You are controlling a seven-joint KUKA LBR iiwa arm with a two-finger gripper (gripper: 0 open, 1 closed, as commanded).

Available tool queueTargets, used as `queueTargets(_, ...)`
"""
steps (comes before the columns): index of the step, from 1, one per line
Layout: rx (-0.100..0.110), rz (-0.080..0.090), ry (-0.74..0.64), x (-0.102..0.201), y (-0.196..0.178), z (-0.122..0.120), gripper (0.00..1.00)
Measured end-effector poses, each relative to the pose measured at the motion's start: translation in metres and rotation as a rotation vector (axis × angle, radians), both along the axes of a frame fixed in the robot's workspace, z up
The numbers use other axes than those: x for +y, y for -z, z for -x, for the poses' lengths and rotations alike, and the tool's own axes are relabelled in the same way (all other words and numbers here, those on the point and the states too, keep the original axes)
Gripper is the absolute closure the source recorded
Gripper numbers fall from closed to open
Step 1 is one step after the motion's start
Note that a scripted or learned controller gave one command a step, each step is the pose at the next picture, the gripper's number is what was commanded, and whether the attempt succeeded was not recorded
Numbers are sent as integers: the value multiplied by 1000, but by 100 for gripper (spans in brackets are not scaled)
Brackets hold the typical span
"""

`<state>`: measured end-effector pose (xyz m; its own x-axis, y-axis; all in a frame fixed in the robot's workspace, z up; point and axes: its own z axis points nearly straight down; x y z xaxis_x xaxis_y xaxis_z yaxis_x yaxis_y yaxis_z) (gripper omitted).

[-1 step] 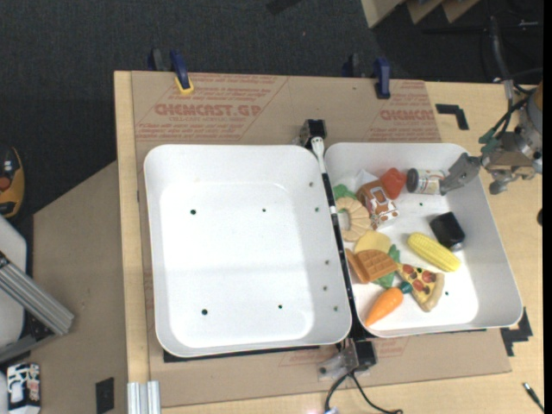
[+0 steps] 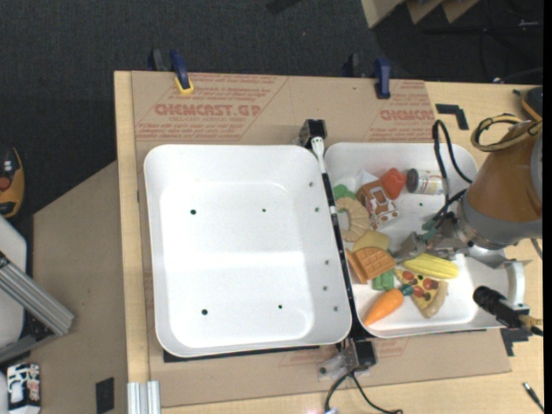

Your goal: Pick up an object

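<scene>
Dark carpet surrounds the bench (image 2: 259, 93), whose brown board top carries red lettering and two blue clamps along its upper edge. Two shallow white bins sit side by side on it. The left bin (image 2: 172, 231), filling the middle of the frame, has just a few small dark dots on its floor. The right bin (image 2: 448, 155) is crowded with toy food: a carrot (image 2: 383, 305) near its lower edge, a waffle (image 2: 373, 262) just above that, a yellow corn cob (image 2: 431, 267) to the right, a pizza slice (image 2: 427, 295) below the corn, a small gingerbread house (image 2: 378, 202) higher up, and a red-orange piece (image 2: 393, 181) beside it.

From the right edge of the frame the arm (image 2: 509, 188) leans in over the right bin, its orange band above the grey wrist. The gripper (image 2: 431, 235) sits low among the toys, just above the corn cob. Whether it is clasping anything I cannot tell; the wrist and clutter hide that.
</scene>
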<state>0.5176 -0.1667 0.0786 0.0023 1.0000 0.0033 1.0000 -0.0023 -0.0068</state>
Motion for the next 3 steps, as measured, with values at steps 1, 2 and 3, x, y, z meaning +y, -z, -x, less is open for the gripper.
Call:
queueTargets(1, -14, 7, -7, 46, -7, -42, 0)
queueTargets(2, -14, 5, -7, 50, -7, -114, 0)
queueTargets(3, -8, 5, -4, 72, -6, -135, 0)
